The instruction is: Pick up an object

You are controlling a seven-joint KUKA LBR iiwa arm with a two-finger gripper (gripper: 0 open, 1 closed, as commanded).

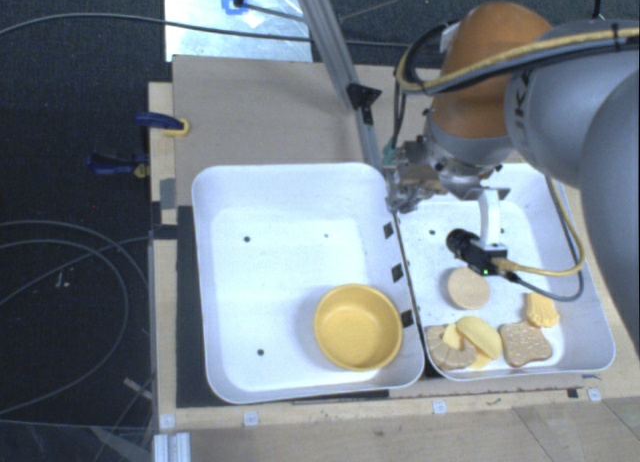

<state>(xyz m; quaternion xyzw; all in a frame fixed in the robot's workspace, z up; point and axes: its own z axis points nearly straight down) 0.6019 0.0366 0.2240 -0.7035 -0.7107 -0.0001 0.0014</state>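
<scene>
Round biscuit point(467, 289) lies in the right bin point(598, 348), near my end effector point(408, 190), which hangs over that bin's far-left corner, close to the rim shared with the left bin point(225, 280). Whether it is apart or together I cannot tell. Bare bin floor lies around the biscuit. Crowding the near wall are a toast slice point(524, 344), yellow pieces point(478, 334) overlapping a brown piece point(447, 353), and a yellow wedge point(541, 310). A yellow bowl point(358, 326) sits at the left bin's near-right corner. My arm point(580, 100) hides the right bin's far side.
</scene>
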